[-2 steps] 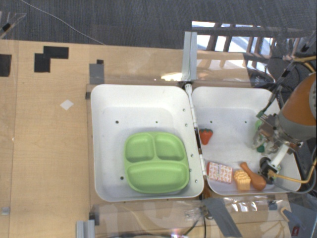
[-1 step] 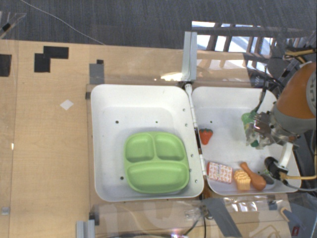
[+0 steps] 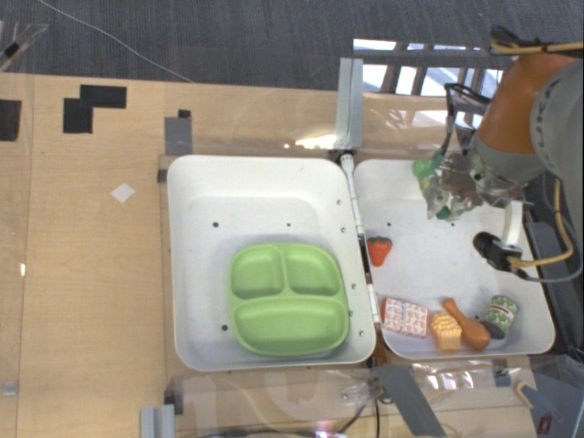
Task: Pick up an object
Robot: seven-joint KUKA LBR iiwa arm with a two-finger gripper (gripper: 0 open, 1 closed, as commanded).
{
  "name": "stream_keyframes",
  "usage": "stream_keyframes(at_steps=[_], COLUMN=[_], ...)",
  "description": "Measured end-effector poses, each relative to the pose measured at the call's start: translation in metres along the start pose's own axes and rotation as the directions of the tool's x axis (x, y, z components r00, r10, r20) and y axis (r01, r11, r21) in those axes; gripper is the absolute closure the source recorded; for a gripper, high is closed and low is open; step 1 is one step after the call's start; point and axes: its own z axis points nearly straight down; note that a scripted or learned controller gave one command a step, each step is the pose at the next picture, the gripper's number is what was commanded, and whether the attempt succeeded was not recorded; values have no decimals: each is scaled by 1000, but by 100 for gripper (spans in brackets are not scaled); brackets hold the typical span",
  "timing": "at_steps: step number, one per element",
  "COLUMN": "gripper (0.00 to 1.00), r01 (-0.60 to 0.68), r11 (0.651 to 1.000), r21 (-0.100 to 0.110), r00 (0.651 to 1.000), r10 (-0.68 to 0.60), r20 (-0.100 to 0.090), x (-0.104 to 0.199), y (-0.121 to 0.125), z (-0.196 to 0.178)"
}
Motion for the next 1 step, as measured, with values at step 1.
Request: stream_keyframes(at_steps=[1], gripper=[100], r01=[161], r11=[987], r21=[-6], r00=[987], r10=[-161], r20=[1], x=[64], y=[-34], z=[-22])
